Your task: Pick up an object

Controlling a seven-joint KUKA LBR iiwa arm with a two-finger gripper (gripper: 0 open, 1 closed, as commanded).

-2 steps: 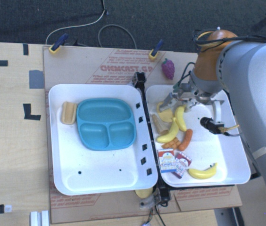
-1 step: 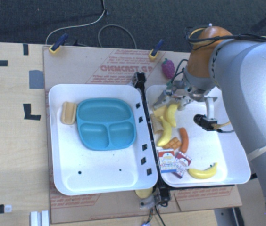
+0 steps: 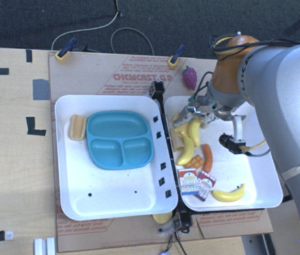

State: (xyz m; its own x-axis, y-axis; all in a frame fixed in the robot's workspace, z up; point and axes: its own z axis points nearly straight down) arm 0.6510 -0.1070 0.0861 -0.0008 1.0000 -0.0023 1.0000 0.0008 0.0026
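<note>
Clearly the arm (image 3: pixel 277 89) has reached into the right bin (image 3: pixel 264 179), with the fingers (image 3: pixel 197 112) low over the clutter at its far-left corner. Directly beneath them lies a yellow banana (image 3: pixel 190 137); an orange sausage (image 3: pixel 207 156) sits just past it. Whether they are spread or closed I cannot tell. Judging by this, the approach is ending; next comes a clean closure on the banana.
</note>
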